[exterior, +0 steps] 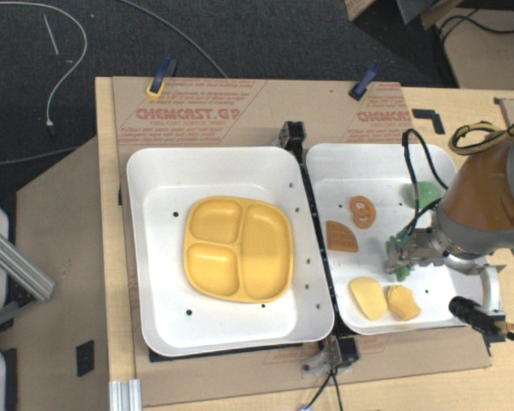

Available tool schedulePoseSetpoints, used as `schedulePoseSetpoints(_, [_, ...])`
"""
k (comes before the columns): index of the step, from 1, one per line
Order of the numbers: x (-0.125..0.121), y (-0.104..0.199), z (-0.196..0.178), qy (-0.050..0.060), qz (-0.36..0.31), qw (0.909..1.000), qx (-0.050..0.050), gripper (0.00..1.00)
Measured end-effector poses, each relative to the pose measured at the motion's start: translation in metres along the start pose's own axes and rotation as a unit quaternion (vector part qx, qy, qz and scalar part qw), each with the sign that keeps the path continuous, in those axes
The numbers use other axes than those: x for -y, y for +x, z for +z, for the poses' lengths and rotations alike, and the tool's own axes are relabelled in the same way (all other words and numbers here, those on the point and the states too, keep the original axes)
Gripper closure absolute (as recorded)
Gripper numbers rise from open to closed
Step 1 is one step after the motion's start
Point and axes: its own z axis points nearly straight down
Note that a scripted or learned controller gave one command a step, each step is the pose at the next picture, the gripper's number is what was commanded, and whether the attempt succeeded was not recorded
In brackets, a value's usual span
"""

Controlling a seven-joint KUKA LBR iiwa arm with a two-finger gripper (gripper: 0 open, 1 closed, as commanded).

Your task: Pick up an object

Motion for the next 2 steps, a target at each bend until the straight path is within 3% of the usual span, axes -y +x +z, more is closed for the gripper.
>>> schedulePoseSetpoints(2, [-0.005,0.014,-0.115,-0.003,-0.001,1.0,0.001,1.0])
